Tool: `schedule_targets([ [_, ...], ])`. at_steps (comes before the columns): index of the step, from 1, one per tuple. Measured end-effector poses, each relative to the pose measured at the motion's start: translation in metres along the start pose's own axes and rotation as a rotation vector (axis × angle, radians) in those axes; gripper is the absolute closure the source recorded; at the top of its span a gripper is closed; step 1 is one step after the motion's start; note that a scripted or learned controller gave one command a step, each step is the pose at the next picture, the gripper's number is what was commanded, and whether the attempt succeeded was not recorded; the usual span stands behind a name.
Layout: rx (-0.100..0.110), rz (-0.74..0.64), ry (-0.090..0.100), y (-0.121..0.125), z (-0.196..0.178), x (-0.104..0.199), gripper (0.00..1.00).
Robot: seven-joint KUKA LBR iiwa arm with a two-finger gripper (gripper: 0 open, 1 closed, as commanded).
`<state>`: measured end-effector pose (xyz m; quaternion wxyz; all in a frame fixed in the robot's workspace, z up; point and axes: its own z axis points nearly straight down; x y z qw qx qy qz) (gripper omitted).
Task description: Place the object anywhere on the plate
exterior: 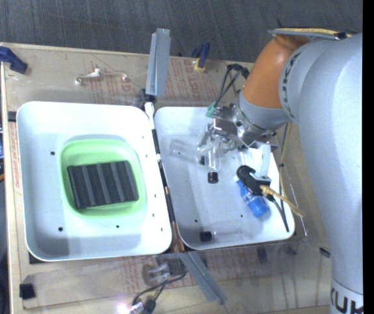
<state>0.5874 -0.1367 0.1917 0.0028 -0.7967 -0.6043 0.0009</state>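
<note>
We saw bright, even overhead light; the white bins (pixel 36 175) left of the gripper (pixel 211 150) glared, nearly washed out. Soft shadows pooled below the gripper. The picture was slightly soft, and small objects blurred

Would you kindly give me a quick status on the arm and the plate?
Tool low over right bin, nothing visibly held. Green plate in left bin, carrying only a dark ridged insert. Blue object and brush lie in right bin.

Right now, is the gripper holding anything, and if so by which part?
It cannot be told. The gripper hangs over the right bin, with a small dark piece just below it; no grasp is clear from this view.
</note>
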Motion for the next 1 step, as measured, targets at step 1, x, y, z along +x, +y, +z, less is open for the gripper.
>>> schedule_targets([
  [1,0.0,0.0,0.0,0.0,-0.0001,-0.0002,0.0],
])
